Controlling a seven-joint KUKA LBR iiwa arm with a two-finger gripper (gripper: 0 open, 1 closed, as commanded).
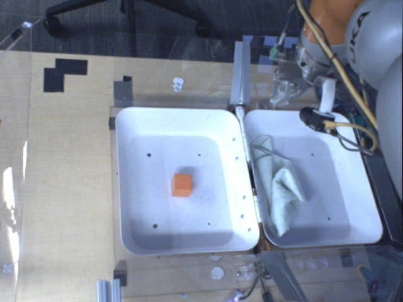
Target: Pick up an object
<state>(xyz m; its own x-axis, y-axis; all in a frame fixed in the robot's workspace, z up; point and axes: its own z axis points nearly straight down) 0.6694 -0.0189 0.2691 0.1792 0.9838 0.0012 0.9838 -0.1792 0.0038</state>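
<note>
Gripper point(284, 92) above right bin's point(352, 168) far rim, nothing seen in it. Left bin point(138, 168): one orange cube point(182, 185), near centre. Right bin: one crumpled pale cloth point(281, 190).

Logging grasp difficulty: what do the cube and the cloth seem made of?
Cube: probably foam or matte plastic; flat orange faces, no shine. Cloth: soft pale fabric, likely woven; it lies crumpled in folds in the right bin.

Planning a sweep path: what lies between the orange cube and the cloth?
In the camera view, bare bin floor, then the divider, separates orange cube from cloth.
</note>
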